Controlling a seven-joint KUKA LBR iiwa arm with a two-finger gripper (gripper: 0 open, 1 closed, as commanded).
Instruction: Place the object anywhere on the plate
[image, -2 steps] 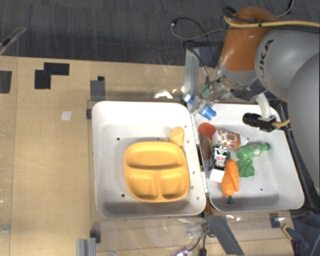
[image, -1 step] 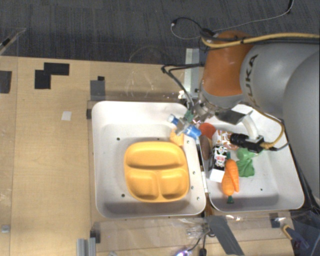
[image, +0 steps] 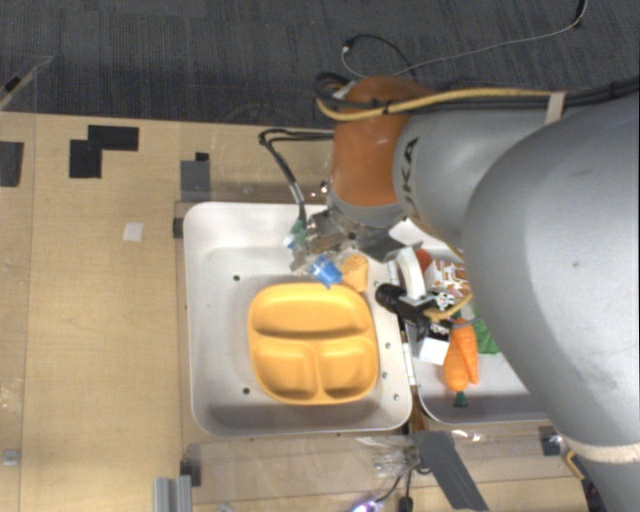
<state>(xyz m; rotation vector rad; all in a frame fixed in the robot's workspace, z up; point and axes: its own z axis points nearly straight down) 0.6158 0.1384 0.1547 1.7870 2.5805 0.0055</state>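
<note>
A small blue object (image: 325, 271) sits right at the far rim of the yellow plate (image: 313, 340), seemingly at the tip of the hand (image: 318, 255), which comes down from the arm (image: 372, 160) just above it. Whether the hand is gripping it, or is open or closed at all, cannot be told: the wrist hides that part, and the object is too small and blurred to name. The plate is a three-compartment tray lying in the left bin (image: 215, 330), and the object is at its edge rather than over one of the wells. That is the main risk as I judge it: let go here, the piece could catch the raised rim and roll back onto the bin floor instead of settling inside. A loose hold could also let it slip before it is carried further over the plate. Just beside the hand lies a tan item (image: 354, 268), and the right bin (image: 470, 405) holds a carrot (image: 460, 360) and other clutter; a careless sweep could nudge these.
</note>
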